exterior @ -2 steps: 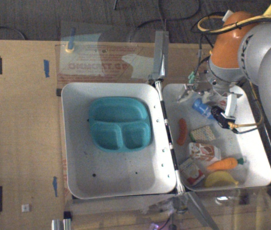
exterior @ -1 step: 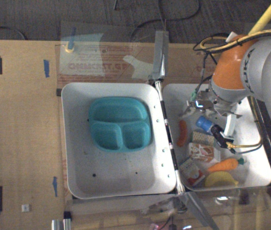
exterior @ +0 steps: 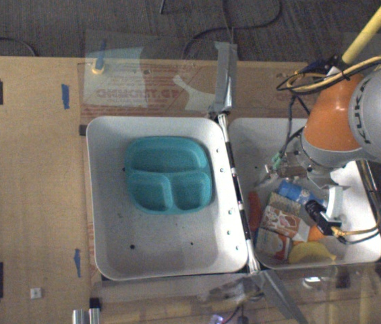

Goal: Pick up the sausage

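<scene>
Coming down squarely over what looks like the reddish sausage [exterior: 252,211], tight against the right bin [exterior: 261,140] wall beside a packet [exterior: 281,223], matters most; whether the claw [exterior: 288,173] is open I cannot tell

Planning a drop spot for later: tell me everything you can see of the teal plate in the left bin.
The teal plate is a rounded rectangle, matte plastic by its look, split into three wells: one wide along the far side, two smaller ones nearer. It lies flat, right way up and slightly turned, on the floor of the left bin, in its far half, apart from the walls.
</scene>
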You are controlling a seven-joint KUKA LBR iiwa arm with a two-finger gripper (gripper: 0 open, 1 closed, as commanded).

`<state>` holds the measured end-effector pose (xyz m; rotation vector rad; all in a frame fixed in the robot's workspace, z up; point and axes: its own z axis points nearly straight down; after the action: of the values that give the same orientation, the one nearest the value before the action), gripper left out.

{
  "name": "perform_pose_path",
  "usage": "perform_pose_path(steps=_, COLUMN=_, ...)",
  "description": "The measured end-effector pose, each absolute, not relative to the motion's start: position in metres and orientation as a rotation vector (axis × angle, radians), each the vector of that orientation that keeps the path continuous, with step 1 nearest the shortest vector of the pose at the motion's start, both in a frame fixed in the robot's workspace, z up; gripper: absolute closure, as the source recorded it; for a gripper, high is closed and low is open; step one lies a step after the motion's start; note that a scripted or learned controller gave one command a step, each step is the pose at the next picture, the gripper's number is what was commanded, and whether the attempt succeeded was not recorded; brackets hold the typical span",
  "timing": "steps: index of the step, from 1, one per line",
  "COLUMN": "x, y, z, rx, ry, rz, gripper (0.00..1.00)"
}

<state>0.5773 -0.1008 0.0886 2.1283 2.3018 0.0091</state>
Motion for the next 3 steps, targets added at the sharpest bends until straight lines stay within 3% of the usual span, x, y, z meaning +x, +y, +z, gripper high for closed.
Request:
perform_pose_path(steps=1, x=0.481, y=-0.117, z=0.089, rx=2.125, ry=2.305, rz=0.008, gripper=0.00)
perform_pose_path(steps=2, x=0.576, y=-0.131, z=0.088, rx=2.333, ry=2.092, rz=0.007, gripper=0.00)
perform_pose_path(steps=3, x=0.539, y=-0.104, z=0.088, rx=2.633, ry=1.702, rz=0.009, gripper=0.00)
